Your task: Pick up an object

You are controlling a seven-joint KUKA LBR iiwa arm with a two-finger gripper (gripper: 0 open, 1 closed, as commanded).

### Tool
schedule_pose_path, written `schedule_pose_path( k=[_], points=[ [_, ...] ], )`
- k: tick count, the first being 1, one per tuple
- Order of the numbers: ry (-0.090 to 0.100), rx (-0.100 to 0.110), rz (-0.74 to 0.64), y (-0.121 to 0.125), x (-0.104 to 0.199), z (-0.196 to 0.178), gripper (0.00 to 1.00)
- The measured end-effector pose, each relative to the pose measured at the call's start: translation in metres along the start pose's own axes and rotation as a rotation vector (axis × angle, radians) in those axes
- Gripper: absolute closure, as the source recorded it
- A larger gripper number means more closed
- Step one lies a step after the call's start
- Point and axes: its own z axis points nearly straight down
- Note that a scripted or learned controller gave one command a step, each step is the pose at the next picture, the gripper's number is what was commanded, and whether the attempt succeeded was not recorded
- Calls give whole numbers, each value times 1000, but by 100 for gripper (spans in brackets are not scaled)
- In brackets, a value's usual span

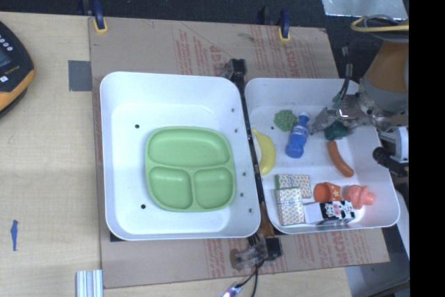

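My gripper (336, 120) is low over the upper right part of the right bin (316, 88), at the end of the grey arm (384, 83). A small dark green object (338, 130) lies right under it, partly hidden by it, and I cannot tell whether they touch. Just left of the gripper a blue bottle (297, 136) lies at a slant, beside a green broccoli piece (284, 119). A reddish sausage (340, 158) lies just below the gripper.
The right bin also holds a yellow banana (265, 151) at its left wall, two patterned cartons (293, 183), an orange item (324, 191), a pink item (360, 196) and a cow-print box (337, 211). A green divided plate (189, 167) lies in the left bin (118, 101).
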Motion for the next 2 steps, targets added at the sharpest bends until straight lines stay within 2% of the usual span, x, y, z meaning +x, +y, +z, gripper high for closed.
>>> schedule_pose_path(
  k=[1,2],
  points=[
    [-1,2,-3,0,-1,-10,100],
    [0,1,-1,44,71,0,100]
  ],
)
